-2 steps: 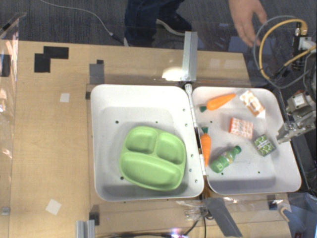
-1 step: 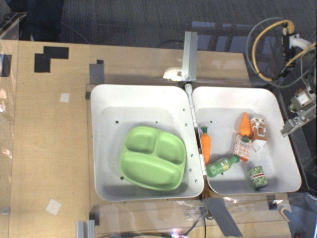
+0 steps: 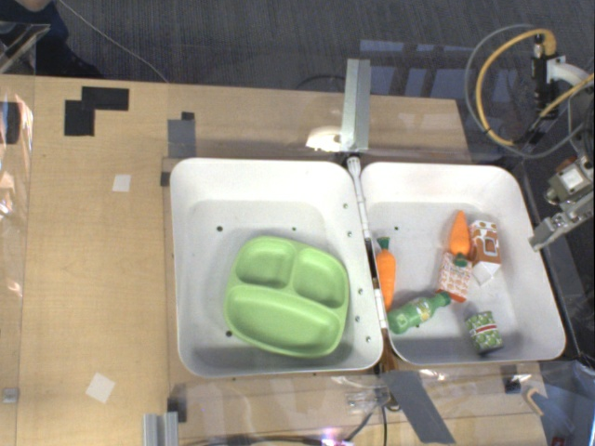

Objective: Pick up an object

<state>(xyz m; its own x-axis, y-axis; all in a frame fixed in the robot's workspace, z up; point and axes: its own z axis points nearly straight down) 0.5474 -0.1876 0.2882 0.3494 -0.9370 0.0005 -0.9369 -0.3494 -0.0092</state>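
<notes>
Two shallow white plastic bins sit side by side on the pale wooden bench, meeting along a raised seam. The left bin (image 3: 191,249) holds a light green three-compartment plastic plate (image 3: 288,295), lying flat and turned at a slant in the lower middle; bare white floor runs all around it, widest along the top and left side.

The right bin (image 3: 521,203) holds the small things. An orange toy carrot with a green top (image 3: 385,277) lies close along the left wall by the seam. A green plastic bottle (image 3: 416,311) lies on its side just below it, pointing up to the right, near a small red-and-white carton (image 3: 454,277). A second orange carrot (image 3: 458,233) stands above that carton, just beside a brown-and-white box (image 3: 484,241) with a white scrap under it. A small green-patterned box (image 3: 483,332) lies apart near the lower right corner. The upper half of this bin is open floor.

At the right edge, a grey metal part of the arm (image 3: 558,223) hangs outside the right bin's rim; whether the fingers are apart or together cannot be told, and it touches none of the objects
</notes>
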